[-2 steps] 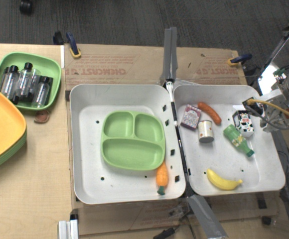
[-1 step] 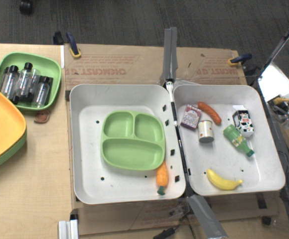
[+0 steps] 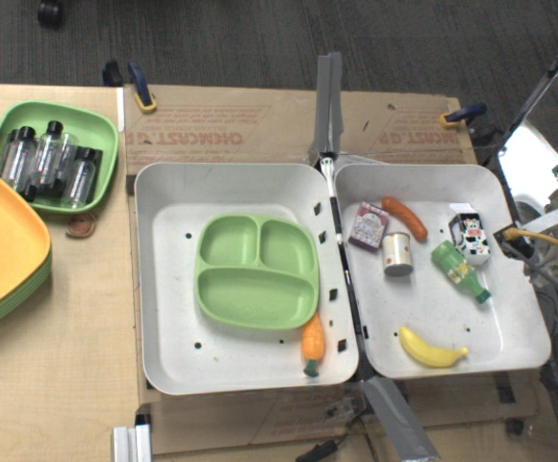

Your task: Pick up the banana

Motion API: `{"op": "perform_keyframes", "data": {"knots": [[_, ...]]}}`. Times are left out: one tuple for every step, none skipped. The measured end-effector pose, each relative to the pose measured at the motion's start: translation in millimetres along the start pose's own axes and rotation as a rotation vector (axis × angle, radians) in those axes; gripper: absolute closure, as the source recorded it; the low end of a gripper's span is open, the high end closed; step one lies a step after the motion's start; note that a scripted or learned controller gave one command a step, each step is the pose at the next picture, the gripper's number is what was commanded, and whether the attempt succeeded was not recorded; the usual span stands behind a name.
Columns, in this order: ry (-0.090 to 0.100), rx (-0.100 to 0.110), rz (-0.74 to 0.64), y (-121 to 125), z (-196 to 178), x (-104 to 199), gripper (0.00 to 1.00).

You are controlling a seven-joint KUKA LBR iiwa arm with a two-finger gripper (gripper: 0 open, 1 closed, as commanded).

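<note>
The yellow banana lies on its side on the floor of the right bin, close to the front rim. It curves upward at both ends, and its stem end points right. Nothing touches it, and there is bare bin floor all around it.
Farther back in the right bin are a green bottle, a silver can, a purple box, an orange carrot and a black-and-white carton. The left bin holds a green divided plate and a small carrot.
</note>
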State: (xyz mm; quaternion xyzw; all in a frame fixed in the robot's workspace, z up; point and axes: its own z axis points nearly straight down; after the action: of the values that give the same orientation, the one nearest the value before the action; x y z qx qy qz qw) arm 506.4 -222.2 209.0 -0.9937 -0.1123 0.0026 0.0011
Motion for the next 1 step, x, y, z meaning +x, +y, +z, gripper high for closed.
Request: {"op": "perform_keyframes", "data": {"knots": [[0.001,-0.001,0.028,-1.5,13.4,-6.3,1.00]]}}
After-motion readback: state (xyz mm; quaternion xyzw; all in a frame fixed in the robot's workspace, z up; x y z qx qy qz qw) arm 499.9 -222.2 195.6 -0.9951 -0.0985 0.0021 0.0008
